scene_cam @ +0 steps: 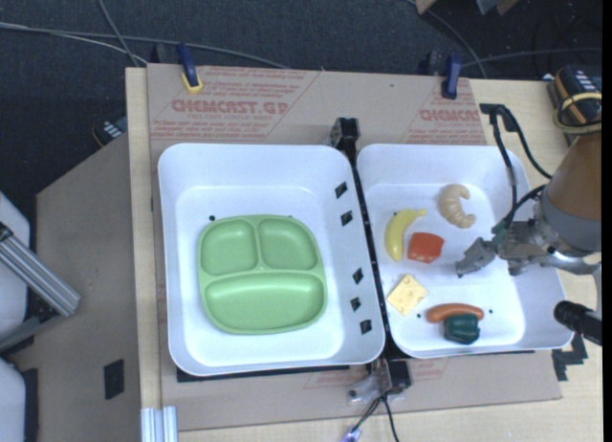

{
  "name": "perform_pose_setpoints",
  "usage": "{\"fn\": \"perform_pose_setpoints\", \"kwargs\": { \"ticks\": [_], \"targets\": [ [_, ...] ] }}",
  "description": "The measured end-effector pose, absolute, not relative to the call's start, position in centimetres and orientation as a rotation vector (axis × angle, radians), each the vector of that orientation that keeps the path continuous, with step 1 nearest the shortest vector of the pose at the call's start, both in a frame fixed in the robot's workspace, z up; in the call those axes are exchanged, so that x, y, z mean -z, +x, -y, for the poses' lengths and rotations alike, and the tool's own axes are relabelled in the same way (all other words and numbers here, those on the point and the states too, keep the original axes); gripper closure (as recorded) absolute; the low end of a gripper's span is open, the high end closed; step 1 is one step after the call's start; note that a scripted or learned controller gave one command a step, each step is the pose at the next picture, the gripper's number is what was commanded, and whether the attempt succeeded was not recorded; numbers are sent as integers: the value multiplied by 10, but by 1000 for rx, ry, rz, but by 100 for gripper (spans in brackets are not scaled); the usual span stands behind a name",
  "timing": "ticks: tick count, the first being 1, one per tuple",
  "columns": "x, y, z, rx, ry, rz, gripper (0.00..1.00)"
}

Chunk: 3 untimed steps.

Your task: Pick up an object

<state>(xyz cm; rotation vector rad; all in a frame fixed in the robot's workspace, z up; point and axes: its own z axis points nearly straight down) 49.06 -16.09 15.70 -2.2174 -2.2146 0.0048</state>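
While the arm reaches in from the right, its gripper [475, 260] hangs over the right bin [507, 167] with its dark tip pointing left. I cannot tell if the jaws are wide or narrow, because they look like one dark lump from up here, and nothing shows between them. The closest toy is a small red block [426, 246]. It sits just to the left of the jaws, a tiny bit farther back, so a short move left should put the jaws over it. It looks squat, with no real long side, so I think it can be pinched from almost any way. A yellow banana [401, 231] lies right beside the red block on its left, running from near to far with a bend in it. A tan croissant [457, 205] rests behind the jaws, toward the far side. A yellow cheese wedge [406, 294] lies near and to the left. A red hot dog [454, 312] with a green toy [462, 329] touching it sits at the near edge, lying left to right. The left bin [177, 239] holds a green tray [261, 273], well apart from the jaws. Both bins sit on the table [535, 378]. The pick is not done yet.
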Motion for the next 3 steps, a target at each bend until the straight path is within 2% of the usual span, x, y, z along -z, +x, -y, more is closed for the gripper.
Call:
{"fn": "perform_pose_setpoints", "kwargs": {
  "ticks": [1,2,3],
  "targets": [
    [-114,487,161,-3,-2217,2216,0],
    [-128,489,162,2,-2221,2220,100],
    [-172,490,157,5,-2223,2227,100]
  ]
}}
